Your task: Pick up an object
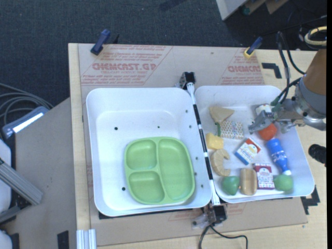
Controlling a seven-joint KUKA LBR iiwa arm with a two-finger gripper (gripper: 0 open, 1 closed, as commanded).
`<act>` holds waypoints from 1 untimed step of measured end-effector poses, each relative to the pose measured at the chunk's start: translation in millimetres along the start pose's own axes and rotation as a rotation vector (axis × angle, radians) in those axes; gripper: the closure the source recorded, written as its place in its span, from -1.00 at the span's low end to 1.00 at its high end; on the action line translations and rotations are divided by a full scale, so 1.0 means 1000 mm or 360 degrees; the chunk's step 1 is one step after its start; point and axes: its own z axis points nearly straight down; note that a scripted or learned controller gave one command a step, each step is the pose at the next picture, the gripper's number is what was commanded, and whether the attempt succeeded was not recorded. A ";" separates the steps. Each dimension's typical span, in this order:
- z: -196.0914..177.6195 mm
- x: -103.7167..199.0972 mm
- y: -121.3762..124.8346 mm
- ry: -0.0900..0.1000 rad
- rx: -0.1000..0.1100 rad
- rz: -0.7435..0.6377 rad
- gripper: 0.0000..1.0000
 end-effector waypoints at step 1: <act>0.105 -0.048 -0.034 -0.0001 0.0004 0.0003 -1.00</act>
